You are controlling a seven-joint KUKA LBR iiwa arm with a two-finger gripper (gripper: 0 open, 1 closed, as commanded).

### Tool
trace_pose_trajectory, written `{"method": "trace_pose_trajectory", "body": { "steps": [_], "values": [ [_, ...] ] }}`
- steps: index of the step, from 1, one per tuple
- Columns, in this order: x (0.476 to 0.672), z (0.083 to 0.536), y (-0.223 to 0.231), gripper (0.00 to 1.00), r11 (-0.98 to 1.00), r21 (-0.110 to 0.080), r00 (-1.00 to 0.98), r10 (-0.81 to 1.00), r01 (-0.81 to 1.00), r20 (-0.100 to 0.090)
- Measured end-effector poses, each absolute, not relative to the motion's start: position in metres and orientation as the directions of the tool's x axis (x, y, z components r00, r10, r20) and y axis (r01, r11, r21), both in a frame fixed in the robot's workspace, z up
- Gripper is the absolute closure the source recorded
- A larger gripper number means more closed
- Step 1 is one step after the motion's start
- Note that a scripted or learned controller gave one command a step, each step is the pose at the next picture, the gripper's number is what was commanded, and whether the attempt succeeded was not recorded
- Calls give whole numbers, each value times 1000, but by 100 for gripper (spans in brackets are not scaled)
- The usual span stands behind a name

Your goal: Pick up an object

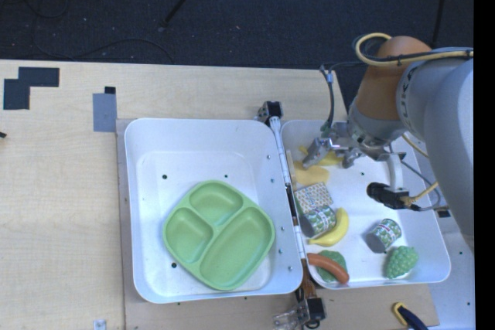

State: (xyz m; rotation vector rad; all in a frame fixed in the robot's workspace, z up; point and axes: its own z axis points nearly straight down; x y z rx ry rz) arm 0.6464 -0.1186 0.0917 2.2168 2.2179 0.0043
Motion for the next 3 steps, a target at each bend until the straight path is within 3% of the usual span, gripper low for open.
{"method": "trace_pose_trajectory", "body": {
  "steps": [1,2,3],
  "values": [
    [644,89,-90,0,0,0,1,1000,1000,-3],
    [644,98,-90,100,-2,-3,2,1000,1000,-2],
    [618,157,-32,100,10,0,-10,1000,1000,20]
  ]
}}
